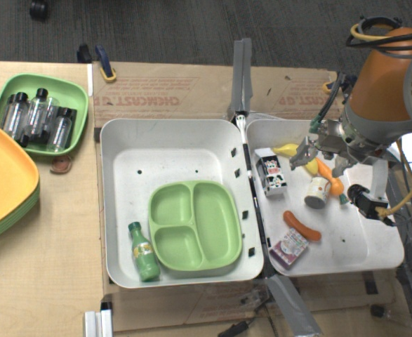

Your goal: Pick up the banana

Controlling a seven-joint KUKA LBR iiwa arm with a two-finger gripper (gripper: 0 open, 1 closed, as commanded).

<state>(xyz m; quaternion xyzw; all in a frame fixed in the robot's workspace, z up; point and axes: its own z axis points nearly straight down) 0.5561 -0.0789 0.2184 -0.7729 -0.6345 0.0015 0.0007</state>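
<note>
Camera view is taken from above, at a slant: the small yellow plastic banana (286,149) is seen in the right white bin (374,255), near its far edge, just beside the black-and-white milk carton (271,173). The two-finger gripper (316,153) is poised low, just beside the banana's right end, presumably lined up for a grasp. Whether its jaws are wide or narrow cannot be told. Only a short curved yellow piece of the banana is visible, apparently lying flat.
</note>
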